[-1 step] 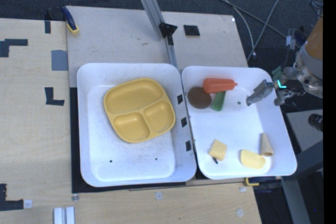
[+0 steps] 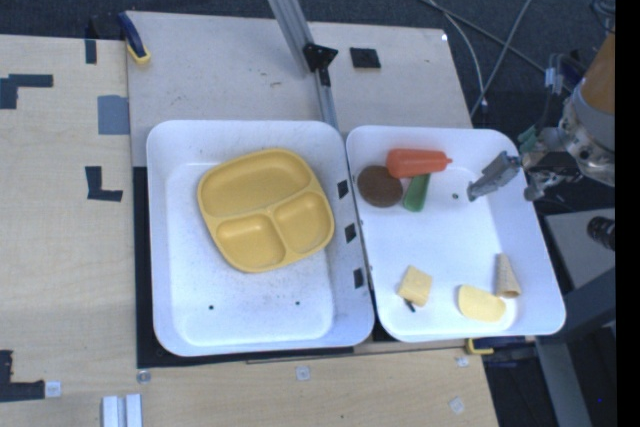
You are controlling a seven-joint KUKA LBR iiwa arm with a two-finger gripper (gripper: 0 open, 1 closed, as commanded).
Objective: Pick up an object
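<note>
Gripper (image 2: pixel 493 177) hangs over the right bin (image 2: pixel 530 245) near its far right corner, nothing between the jaws, and honestly I can't tell if they're open or shut from this angle. Pickable stuff sits apart: orange carrot (image 2: pixel 417 160), green piece (image 2: pixel 416 192) and brown disc (image 2: pixel 379 186) bunched along the far edge, yellow bits and a cone along the near edge. I'd go for the carrot since it's closest, coming straight down across its narrow width so the green piece touching it doesn't get nudged.
</note>
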